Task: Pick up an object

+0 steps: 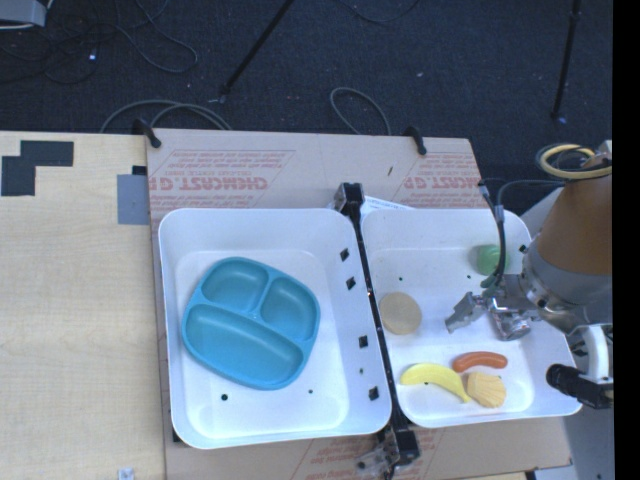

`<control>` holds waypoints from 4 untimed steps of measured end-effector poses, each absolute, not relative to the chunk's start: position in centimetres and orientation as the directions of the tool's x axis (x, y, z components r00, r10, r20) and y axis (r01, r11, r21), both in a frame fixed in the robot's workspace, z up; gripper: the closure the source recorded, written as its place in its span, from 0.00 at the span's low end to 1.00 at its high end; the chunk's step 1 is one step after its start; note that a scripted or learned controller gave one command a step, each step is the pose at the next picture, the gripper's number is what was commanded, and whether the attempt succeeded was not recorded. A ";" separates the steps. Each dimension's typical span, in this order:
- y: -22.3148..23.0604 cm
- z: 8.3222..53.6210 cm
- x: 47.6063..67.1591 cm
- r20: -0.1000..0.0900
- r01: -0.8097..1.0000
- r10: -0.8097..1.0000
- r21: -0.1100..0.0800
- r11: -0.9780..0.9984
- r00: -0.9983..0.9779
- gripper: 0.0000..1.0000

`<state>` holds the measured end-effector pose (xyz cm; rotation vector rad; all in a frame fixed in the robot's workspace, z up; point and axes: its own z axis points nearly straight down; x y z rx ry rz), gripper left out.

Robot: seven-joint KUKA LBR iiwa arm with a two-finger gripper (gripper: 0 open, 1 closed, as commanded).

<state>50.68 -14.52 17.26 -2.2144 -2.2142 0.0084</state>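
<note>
The right bin [450,230] has bare floor along its far wall and middle; its near edge is crowded. There a yellow banana [433,378] lies crosswise, long axis left to right, tip toward the divider, touching a corn piece [487,390], with an orange sausage [480,361] just behind. A tan disc [401,313] sits near the divider, a green ball [488,258] by the arm. The gripper [480,311] hovers mid-bin; I cannot tell how its jaws stand. The left bin [200,230] holds a blue divided plate [250,320].
</note>
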 end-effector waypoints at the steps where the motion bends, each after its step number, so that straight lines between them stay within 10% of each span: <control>1: -13.4 11.5 50.3 0.004 1.000 1.000 -0.012 0.000 0.000 0.00; 2: -13.3 8.6 50.3 0.002 1.000 1.000 -0.006 0.000 0.000 0.00; 3: -13.6 9.6 50.4 0.000 1.000 1.000 -0.005 -0.007 0.007 1.00; 4: -13.3 14.7 49.4 0.001 1.000 1.000 -0.002 -0.004 0.004 1.00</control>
